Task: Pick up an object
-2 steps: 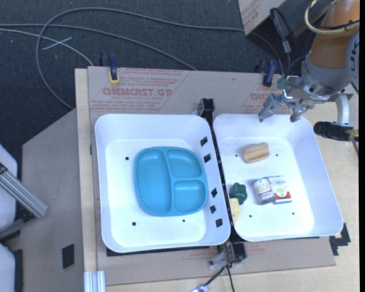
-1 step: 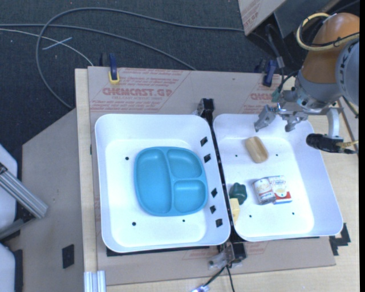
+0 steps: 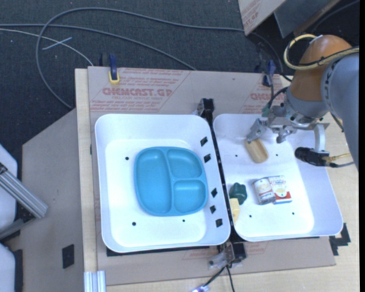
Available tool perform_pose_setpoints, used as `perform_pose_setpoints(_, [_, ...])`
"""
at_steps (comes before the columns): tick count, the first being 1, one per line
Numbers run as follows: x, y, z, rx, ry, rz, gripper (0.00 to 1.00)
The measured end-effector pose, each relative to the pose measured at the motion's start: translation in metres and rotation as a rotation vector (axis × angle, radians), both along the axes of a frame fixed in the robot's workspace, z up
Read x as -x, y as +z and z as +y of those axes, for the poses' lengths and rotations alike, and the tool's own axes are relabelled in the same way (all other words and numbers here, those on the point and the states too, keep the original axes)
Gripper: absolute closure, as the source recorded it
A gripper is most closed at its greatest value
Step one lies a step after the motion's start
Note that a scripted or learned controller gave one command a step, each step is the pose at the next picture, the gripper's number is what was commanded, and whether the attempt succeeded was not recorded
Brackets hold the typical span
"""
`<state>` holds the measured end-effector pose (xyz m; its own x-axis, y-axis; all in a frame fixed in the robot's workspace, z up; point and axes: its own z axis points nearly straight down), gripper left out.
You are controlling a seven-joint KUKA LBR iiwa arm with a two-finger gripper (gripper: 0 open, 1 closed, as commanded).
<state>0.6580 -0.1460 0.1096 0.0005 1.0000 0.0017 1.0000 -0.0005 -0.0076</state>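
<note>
Two white bins | tool (image 3: 267, 132) fingers spread, holding nothing | tan block (image 3: 257, 150) below

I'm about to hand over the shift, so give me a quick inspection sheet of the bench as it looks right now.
Surface: brown board bearing two white bins, left bin and right bin, side by side.
Job's things: tan block, small can beside a red and white packet, green and yellow toy at the right bin's left edge.
Clutter: blue divided plate in the left bin.
Grippers: gripper low over the right bin's far end, just above the tan block; nothing seen between its fingers.
Cables: grey cables looping on the dark floor beyond the board.
Surroundings: cardboard box at top, blue clamp on the board's far edge.
</note>
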Motion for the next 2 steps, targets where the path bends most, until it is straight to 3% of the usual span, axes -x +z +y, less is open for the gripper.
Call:
perform_pose_setpoints(1, [-0.003,0.016,0.000,0.001,0.001,-0.009,1.00])
perform_pose_setpoints(2, [-0.004,0.082,-0.003,0.004,0.001,-0.016,1.00])
